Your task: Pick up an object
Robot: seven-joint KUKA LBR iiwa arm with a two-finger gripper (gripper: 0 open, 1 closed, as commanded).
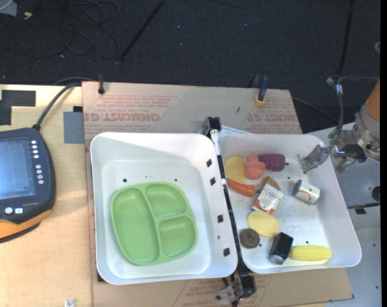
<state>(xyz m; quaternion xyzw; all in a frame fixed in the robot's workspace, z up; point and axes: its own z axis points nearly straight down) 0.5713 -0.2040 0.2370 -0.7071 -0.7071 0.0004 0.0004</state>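
Observation:
The right bin (347, 235) holds several small items: a yellow piece (235, 169), a pink piece (254, 167), a purple piece (272, 162), an orange carrot (241, 186), a small carton (268, 197), a silver can (306, 192) lying on its side, a yellow lump (263, 223), a brown disc (249, 238), a black cylinder (281, 248) and a corn cob (310, 253). My gripper (327, 157) hovers over the bin's upper right corner, just above the can. It is open, with nothing between its fingers.
The left bin (116, 152) holds a green divided plate (155, 221). A teach pendant (14, 178) lies on the bench at far left. Both bins rest on cardboard (180, 110), with a blue clamp (262, 89) at its back edge.

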